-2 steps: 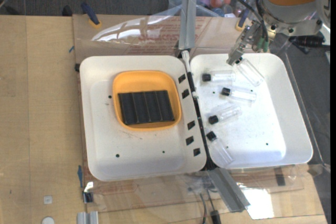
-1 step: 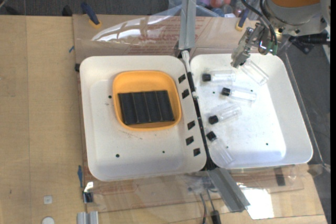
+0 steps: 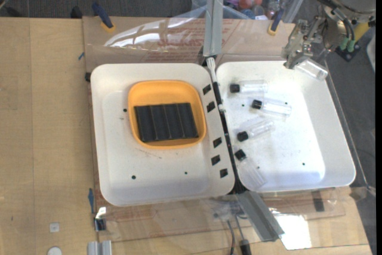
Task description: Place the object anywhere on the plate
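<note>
A: What is seen in the left white bin (image 3: 113,176)?

B: An orange, rounded-square plate (image 3: 166,90) is seen at its centre, and a black ribbed rectangular pad (image 3: 166,122) is laid on it.

A: And in the right white bin (image 3: 334,146)?

B: Four clear plastic vials with black caps are scattered in its left half: one (image 3: 249,87) at the upper left, one (image 3: 271,106) just below it, one (image 3: 255,129) lower down, and one (image 3: 249,167) near the bottom left corner.

A: Where is the two-finger gripper (image 3: 305,60) found?

B: It is seen at the upper right of the frame, over the right bin's top edge. A clear vial (image 3: 313,70) is clasped between its fingers, well apart from the plate.
</note>
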